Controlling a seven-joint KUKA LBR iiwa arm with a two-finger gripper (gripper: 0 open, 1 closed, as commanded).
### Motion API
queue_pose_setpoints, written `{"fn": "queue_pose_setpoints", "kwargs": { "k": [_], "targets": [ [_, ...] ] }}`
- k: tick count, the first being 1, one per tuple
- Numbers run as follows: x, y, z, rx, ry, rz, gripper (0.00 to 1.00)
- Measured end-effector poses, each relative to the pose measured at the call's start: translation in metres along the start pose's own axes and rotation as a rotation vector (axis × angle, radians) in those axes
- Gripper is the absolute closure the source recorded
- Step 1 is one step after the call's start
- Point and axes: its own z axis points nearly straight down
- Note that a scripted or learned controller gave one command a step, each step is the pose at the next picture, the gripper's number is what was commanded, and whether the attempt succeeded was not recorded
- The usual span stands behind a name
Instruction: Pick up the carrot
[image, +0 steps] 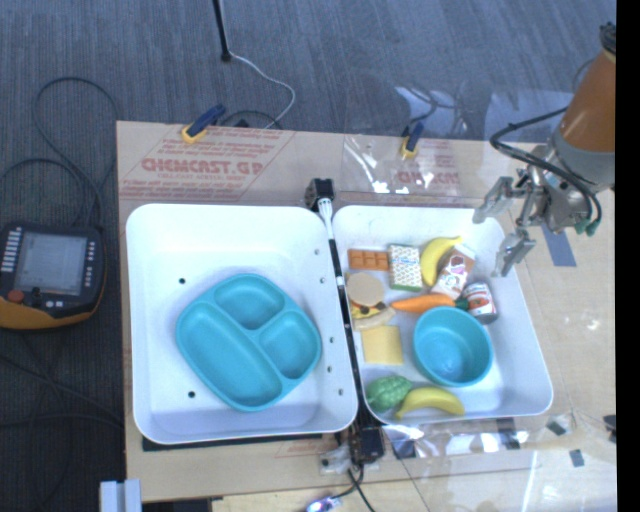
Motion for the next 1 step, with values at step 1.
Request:
{"fn": "queue_pose_setpoints", "kwargs": {
  "k": [1],
  "targets": [
    [0.0064,0.0374,0.1135,0.003,-0.031,-0.039,0.00]
  ]
}}
